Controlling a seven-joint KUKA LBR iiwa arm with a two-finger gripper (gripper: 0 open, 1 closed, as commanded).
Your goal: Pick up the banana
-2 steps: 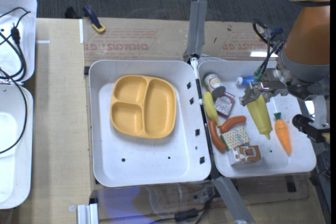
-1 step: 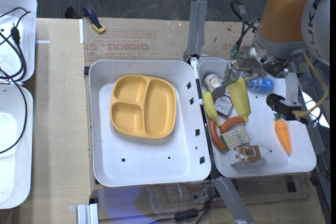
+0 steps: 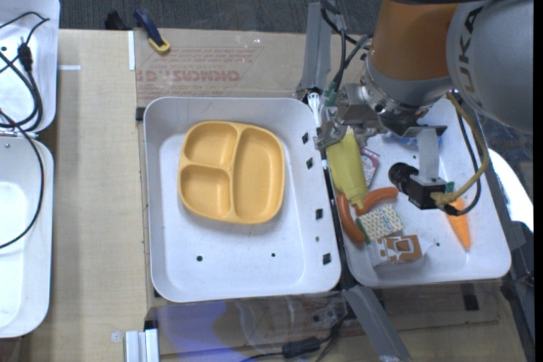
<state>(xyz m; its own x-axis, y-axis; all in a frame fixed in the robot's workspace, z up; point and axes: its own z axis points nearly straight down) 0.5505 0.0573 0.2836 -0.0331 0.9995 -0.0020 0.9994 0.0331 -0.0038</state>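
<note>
The banana (image 3: 347, 167), pale yellow-green, lies lengthwise at the left side of the right bin (image 3: 488, 254), close to the wall between the two bins. My gripper (image 3: 338, 130) hangs under the orange wrist, directly over the banana's far end and touching or nearly touching it. The wrist hides the contact point, so I cannot see whether the banana is gripped.
Just below the banana in the right bin lie a red sausage (image 3: 349, 220), an orange sausage (image 3: 378, 197), a waffle piece (image 3: 382, 222) and a small printed box (image 3: 400, 248). A carrot (image 3: 459, 229) lies at the right. The left bin (image 3: 170, 267) holds a yellow divided plate (image 3: 232, 171).
</note>
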